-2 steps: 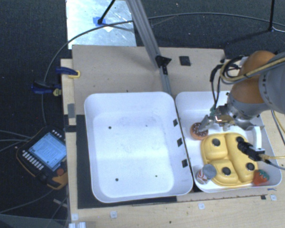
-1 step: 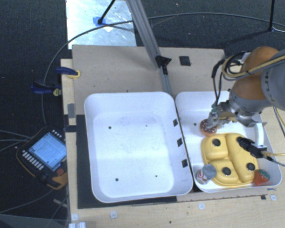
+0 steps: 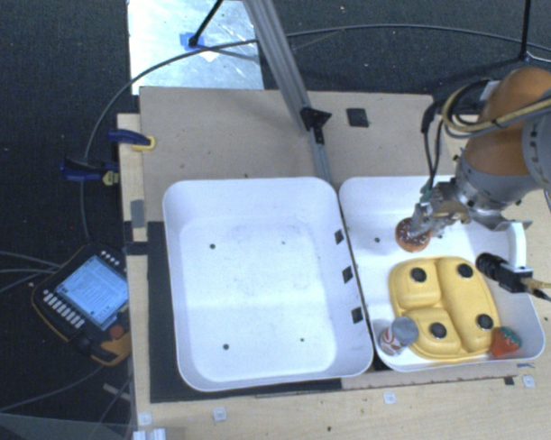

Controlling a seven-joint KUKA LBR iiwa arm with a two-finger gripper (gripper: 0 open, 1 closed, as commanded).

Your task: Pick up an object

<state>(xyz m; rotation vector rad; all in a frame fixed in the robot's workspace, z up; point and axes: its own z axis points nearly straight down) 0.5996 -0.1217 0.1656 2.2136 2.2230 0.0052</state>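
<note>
Bench: a tan board (image 3: 254, 125) on dark carpet, bearing two white bins; a teach pendant (image 3: 84, 298) lies on the floor far to the gripper's left.
Left bin (image 3: 183, 290): well left of the gripper.
Right bin (image 3: 365, 211): under the gripper.
Brown round object (image 3: 411, 236): directly under the gripper's tip, touching or nearly so.
Yellow four-holed block (image 3: 445, 303): just below the gripper in view.
Small grey-capped piece (image 3: 398, 332): beside the block's lower left corner.
Red piece (image 3: 506, 340): at the block's lower right corner.
Gripper (image 3: 426, 216): low over the brown object; I cannot tell how it stands or whether it holds anything.
</note>
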